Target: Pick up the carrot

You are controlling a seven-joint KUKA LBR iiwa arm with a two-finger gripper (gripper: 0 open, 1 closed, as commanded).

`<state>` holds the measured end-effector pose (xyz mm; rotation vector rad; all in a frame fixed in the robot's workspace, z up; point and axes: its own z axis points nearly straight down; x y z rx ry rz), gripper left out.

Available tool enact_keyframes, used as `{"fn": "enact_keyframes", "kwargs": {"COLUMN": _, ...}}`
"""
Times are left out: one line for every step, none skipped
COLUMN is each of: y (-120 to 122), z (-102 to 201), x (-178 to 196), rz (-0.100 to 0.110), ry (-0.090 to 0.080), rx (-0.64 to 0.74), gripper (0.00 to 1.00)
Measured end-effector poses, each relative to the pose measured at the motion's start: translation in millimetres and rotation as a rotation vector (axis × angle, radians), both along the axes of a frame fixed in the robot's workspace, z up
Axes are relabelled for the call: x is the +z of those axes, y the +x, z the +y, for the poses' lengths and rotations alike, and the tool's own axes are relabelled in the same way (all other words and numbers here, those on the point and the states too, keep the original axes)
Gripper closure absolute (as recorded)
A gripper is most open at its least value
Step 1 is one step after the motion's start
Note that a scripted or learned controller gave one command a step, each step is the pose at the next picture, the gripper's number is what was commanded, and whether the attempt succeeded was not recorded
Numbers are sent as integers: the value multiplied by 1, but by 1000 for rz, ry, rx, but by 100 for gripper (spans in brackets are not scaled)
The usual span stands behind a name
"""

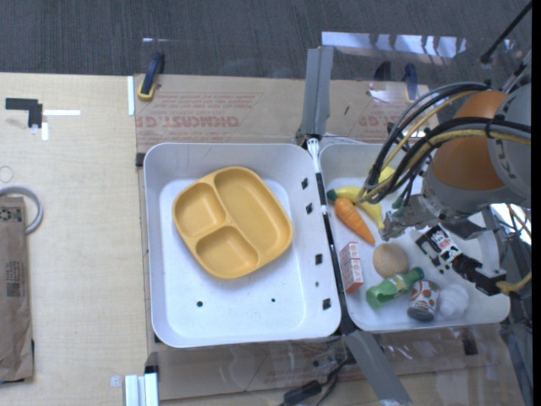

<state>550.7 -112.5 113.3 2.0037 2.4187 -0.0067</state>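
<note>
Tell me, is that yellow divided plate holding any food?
Empty. The yellow plate sits in the left bin, and all three compartments show bare yellow.

Left bin (169, 252) carries a yellow three-section plate (232, 221), tilted on the diagonal. In my right bin (486, 314): small carton (352, 266) against the left wall, tan round object (390, 260) just beside it, green bottle (391, 288) lying below, can (423, 301) touching it. Brown paper bag (14, 286) lies at the worktop's (76, 167) left edge.

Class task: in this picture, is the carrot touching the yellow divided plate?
Apart: the camera view shows the carrot in the right bin, the plate in the left.
</note>
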Motion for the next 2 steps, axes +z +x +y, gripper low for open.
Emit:
{"fn": "enact_keyframes", "kwargs": {"y": -20, "z": 6, "x": -12, "rz": -1, "ry": 3, "rx": -210, "gripper": 100}}
{"fn": "enact_keyframes", "kwargs": {"y": -20, "z": 6, "x": -12, "rz": -1, "ry": 3, "rx": -211, "gripper": 0}}
